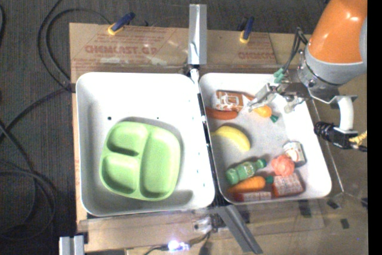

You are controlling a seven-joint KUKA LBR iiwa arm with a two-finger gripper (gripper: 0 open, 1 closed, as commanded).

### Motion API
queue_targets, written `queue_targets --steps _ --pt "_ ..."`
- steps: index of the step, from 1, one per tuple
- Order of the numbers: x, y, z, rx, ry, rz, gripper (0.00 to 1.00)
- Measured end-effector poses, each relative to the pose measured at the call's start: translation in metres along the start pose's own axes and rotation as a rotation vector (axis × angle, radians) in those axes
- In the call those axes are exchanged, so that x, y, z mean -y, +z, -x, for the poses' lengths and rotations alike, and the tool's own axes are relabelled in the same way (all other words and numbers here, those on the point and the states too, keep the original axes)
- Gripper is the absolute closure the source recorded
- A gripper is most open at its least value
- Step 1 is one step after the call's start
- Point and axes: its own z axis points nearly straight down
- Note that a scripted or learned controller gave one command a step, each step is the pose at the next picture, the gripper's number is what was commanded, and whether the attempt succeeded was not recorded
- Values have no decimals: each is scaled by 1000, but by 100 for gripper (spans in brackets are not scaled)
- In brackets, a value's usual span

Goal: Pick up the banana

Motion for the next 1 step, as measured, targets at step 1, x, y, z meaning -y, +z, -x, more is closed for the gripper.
queue_targets --steps 1 --pt "18 114 -2 -1 -64 -1 0"
